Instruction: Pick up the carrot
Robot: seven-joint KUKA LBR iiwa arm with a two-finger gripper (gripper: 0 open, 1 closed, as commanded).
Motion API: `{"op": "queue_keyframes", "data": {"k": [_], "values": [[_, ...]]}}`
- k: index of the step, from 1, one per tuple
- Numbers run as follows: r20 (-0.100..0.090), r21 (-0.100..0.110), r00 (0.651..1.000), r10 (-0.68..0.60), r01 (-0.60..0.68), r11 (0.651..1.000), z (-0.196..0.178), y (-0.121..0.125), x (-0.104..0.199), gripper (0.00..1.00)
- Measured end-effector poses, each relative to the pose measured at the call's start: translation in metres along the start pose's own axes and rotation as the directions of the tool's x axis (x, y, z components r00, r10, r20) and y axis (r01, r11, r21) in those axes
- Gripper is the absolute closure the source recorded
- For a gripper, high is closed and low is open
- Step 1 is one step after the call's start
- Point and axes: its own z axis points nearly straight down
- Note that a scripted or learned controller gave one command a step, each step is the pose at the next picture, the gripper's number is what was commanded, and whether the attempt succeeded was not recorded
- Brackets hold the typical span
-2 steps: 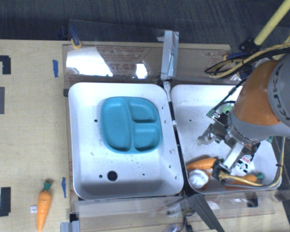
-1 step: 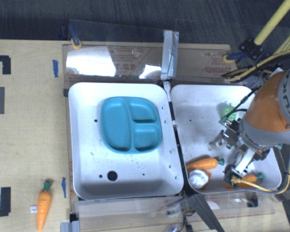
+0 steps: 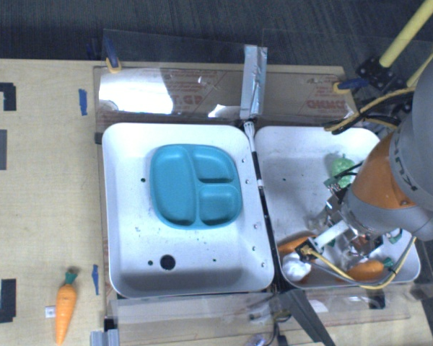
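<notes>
– Over at the front-left corner of the counter [image 3: 36, 193], outside both bins, is that the carrot [image 3: 65, 305]? Orange body, green top, lying flat on the wood just left of the left bin [image 3: 115, 215].

– Yep, looks like it. Its long axis runs roughly front to back, with the green end pointing at the back edge and the tip toward the front edge.

– And the arm [image 3: 379, 182]?

– Way over on the other side. It's down in the right bin [image 3: 289, 157], with the jaws low near that bin's front wall. Too much cable and clutter around them, so I can't tell if they're apart or together, and I see nothing clamped in them.

– So the carrot is well apart from the jaws?

– Yeah, off to the left, with the whole left bin and its blue plate [image 3: 196, 186] in between. One catch though: two orange bits [image 3: 364, 269] sit right beside the jaws in the right bin, and I can't tell what they are. My guess is the jaws would have to turn crosswise to the carrot's length to grab it.
</notes>
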Motion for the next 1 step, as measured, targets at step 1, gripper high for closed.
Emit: {"op": "queue_keyframes", "data": {"k": [1], "values": [[0.003, 0.000, 0.970, 0.244, -0.244, 0.970, -0.0975, -0.0753, 0.0365, 0.00]]}}
